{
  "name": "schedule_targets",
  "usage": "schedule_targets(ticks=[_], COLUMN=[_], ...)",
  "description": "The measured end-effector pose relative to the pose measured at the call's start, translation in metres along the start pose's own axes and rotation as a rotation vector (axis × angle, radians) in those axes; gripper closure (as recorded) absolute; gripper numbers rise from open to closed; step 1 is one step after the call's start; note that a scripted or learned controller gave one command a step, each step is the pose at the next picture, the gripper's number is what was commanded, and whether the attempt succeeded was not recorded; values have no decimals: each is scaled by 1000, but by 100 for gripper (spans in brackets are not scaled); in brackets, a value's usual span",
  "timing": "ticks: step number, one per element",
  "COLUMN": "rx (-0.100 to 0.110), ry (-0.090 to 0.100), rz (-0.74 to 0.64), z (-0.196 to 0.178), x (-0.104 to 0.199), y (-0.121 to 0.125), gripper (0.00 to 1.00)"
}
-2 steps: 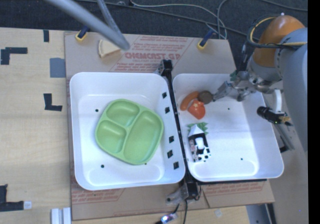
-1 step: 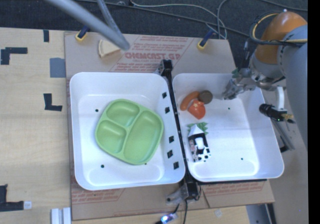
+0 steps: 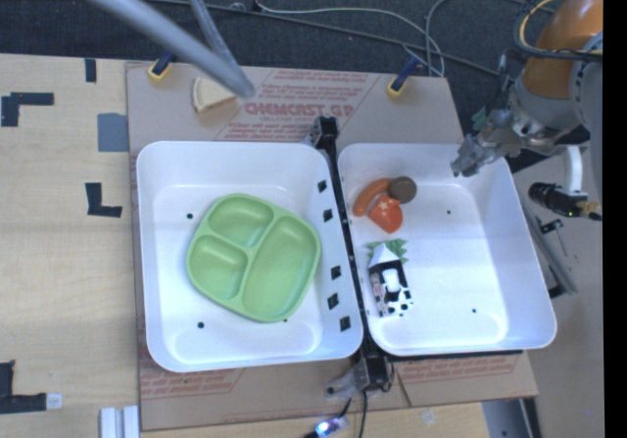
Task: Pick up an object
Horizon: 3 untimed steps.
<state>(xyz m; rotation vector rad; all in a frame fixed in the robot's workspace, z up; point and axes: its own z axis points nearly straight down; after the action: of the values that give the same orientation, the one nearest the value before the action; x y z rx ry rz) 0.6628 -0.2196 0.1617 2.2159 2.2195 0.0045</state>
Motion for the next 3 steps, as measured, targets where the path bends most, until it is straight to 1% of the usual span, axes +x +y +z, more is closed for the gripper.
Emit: schedule_targets(ticks=[1, 2, 3], rx=[1, 0, 7], ry=[0, 0, 3], rz=[0, 0, -4], z=[-54, -109, -94], x=[4, 4, 62], y=[-8, -6, -8], gripper=[100, 100, 100])
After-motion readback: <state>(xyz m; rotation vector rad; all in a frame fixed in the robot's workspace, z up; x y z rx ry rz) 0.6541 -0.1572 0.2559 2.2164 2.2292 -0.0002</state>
